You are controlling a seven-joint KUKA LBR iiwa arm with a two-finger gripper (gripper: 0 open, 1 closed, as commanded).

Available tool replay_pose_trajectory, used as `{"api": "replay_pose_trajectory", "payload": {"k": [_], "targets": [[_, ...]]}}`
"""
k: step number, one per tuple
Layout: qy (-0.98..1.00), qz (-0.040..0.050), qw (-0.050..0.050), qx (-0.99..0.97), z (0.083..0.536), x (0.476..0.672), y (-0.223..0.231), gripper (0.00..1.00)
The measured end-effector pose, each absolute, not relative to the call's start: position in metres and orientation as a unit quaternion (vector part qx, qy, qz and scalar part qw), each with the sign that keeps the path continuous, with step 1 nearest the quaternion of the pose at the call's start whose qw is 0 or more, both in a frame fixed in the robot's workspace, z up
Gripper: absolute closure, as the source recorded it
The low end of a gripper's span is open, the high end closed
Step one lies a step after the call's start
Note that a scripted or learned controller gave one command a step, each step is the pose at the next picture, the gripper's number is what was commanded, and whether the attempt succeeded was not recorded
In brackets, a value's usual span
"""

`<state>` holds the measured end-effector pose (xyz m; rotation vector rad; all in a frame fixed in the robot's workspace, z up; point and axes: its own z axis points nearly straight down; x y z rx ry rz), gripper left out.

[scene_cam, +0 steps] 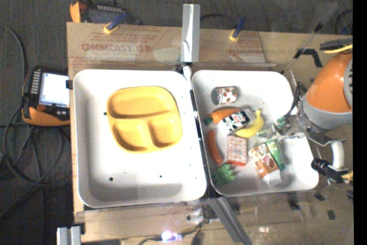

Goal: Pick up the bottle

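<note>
arm shell: a rounded, glossy orange arm housing [334, 84] bulges in at the right side, domed like a ball.
lower band: beneath the orange lies a pale grey, smooth collar [327, 116], curved to the same round outline.
highlight: a white glint sits on the upper edge of the orange dome.
wrist hardware: below the collar, a cluster of grey metal and dark fittings [295, 128], too small to make out in detail.
side piece: a white curved part with a black knob-like end [327, 166], lower right; a small yellowish tip beside it.
cables: thin dark leads run near the wrist fittings.
</note>
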<state>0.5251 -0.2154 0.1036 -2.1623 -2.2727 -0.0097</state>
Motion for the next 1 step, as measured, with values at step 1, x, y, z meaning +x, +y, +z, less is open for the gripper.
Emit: {"api": "replay_pose_trajectory", "payload": {"k": [1], "targets": [[-0.675, 0.0015, 0.0, -0.738, 0.2152, 0.5245, -0.173, 1.0]]}}
